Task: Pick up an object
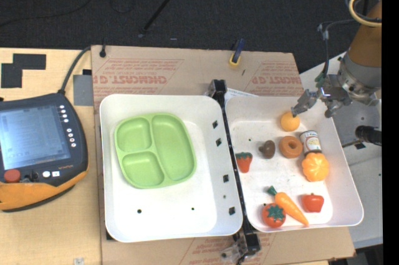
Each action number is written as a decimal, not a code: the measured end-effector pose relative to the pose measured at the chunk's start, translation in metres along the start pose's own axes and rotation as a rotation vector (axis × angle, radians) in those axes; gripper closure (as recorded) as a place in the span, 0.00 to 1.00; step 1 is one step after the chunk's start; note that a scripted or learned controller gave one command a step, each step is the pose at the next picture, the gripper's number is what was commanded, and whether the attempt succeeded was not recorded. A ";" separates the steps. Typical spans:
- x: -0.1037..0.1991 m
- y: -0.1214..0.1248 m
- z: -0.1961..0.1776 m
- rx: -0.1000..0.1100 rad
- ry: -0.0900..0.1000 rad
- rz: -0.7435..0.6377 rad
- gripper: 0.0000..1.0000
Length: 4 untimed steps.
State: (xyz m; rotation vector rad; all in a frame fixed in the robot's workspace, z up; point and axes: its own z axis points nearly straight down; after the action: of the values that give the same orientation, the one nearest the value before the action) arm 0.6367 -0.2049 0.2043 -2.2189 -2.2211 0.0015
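The right bin (pixel 349 195) holds several toy foods: a small yellow-orange fruit (pixel 289 121), a donut (pixel 290 146), a brown chocolate piece (pixel 267 148), a strawberry (pixel 244 161), a small can (pixel 310 141), an orange (pixel 315 166), a carrot (pixel 290 206), a tomato (pixel 273 215) and a red pepper (pixel 312 202). My gripper (pixel 315 105) hangs over the bin's far right corner, just up and right of the yellow-orange fruit. Its fingers are spread open with nothing between them.
The left bin (pixel 206 207) holds a green divided plate (pixel 154 149). A teach pendant (pixel 37 145) lies on the bench at far left. A blue and yellow clamp (pixel 236 53) sits on the cardboard behind the bins.
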 end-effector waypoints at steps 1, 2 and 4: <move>-0.008 -0.005 0.085 -0.005 -0.001 0.001 0.00; -0.007 0.008 0.118 -0.001 -0.001 -0.005 0.00; -0.009 -0.058 -0.007 -0.006 -0.003 0.002 1.00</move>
State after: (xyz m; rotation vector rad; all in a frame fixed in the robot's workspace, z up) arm 0.5787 -0.2138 0.2116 -2.2253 -2.2233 -0.0019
